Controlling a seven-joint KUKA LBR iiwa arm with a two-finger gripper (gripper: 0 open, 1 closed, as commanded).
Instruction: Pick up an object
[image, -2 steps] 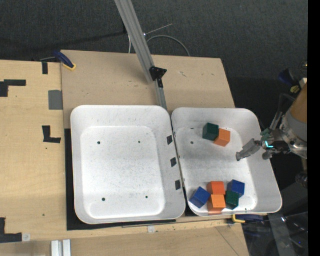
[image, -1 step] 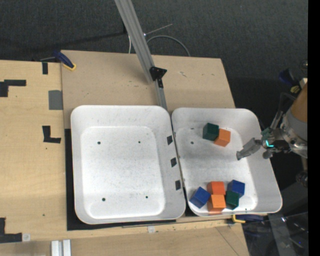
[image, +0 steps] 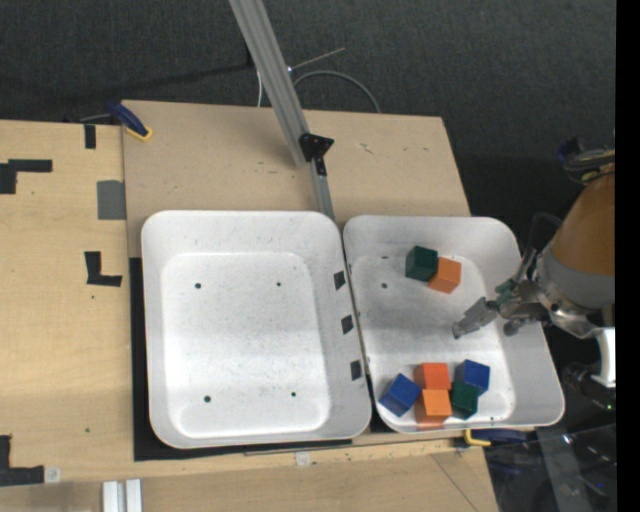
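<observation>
A KUKA arm reaches in over the right-hand bin (image: 400, 232), its gripper (image: 478, 320) hanging above bare white floor roughly midway between two groups of blocks. Whether the tool is spread or closed cannot be told from this slanted view; nothing is seen held in it.

The candidates for picking all lie in that bin. Toward its far wall, a dark green block (image: 421, 263) and an orange block (image: 445, 274) sit touching, the orange one on the side nearer the arm. Against the bin's near wall a tighter cluster huddles: a blue block (image: 400, 393) at the end closest to the neighbouring bin, two orange blocks (image: 434, 390) stacked front to back beside it, then a second blue block (image: 474, 375) and a green block (image: 464, 399) at the arm's end.

The far pair looks the easier target, having open floor around it; the near cluster is packed against the wall, leaving little room to close on any one piece. The blocks appear small, matte and sharp-edged, likely rigid.
</observation>
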